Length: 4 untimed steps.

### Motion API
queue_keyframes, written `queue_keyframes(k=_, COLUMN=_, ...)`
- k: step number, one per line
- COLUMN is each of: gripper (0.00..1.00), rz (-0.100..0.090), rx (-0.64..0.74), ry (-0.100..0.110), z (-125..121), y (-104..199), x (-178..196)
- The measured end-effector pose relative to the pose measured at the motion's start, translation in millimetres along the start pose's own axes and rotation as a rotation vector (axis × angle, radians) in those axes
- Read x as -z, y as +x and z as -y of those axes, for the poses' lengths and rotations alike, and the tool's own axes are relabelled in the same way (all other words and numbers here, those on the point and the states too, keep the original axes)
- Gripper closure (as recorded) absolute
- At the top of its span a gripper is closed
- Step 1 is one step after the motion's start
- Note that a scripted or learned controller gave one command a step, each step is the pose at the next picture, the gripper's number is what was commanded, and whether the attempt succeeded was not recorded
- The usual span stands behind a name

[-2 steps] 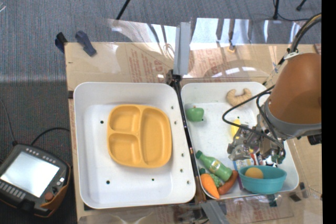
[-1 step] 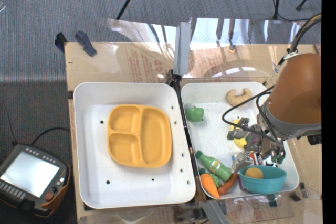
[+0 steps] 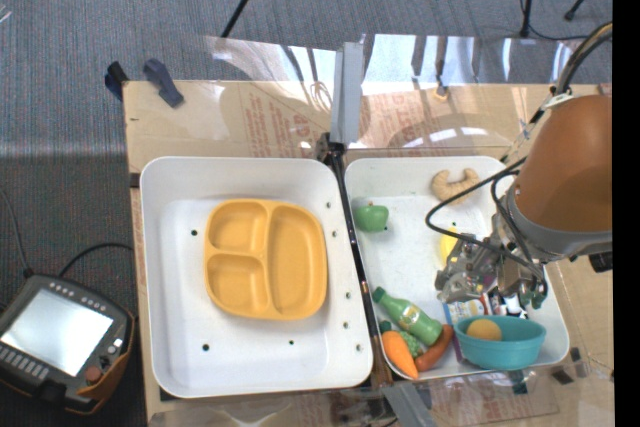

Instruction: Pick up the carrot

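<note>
The orange carrot (image 3: 400, 353) lies in the front left corner of the right bin (image 3: 400, 177), its tip toward the bin's front edge. A red pepper (image 3: 436, 348) rests against its right side, and a green bottle (image 3: 408, 313) lies just behind it. My gripper (image 3: 472, 279) hangs over the middle right of the same bin, up and to the right of the carrot and apart from it. The arm's wrist (image 3: 562, 177) covers the bin's right side.
A blue bowl (image 3: 500, 341) holding an orange ball sits at the front right, beside the pepper. A green apple (image 3: 372, 216), a tan curved piece (image 3: 455, 181) and a partly hidden yellow item (image 3: 447, 246) lie farther back. The left bin (image 3: 170, 205) holds a yellow divided plate (image 3: 266, 258).
</note>
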<state>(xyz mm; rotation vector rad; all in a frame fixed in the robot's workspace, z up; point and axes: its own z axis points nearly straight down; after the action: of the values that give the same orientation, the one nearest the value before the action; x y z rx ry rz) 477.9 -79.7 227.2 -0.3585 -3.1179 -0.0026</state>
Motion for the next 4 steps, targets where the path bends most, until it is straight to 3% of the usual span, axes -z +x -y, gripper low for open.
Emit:
queue_keyframes(k=1, gripper=0.0, rz=0.0, rx=0.001, ry=0.0, z=0, y=0, x=0)
queue_keyframes(k=2, gripper=1.0, rz=-0.001, rx=0.004, ry=0.0, z=-1, y=-1, x=9)
queue_keyframes(k=3, gripper=0.0, rz=-0.001, rx=0.005, ry=0.0, z=-1, y=-1, x=9)
queue_keyframes(k=4, gripper=0.0, rz=-0.004, rx=-0.052, ry=0.001, z=-26, y=9, x=-43)
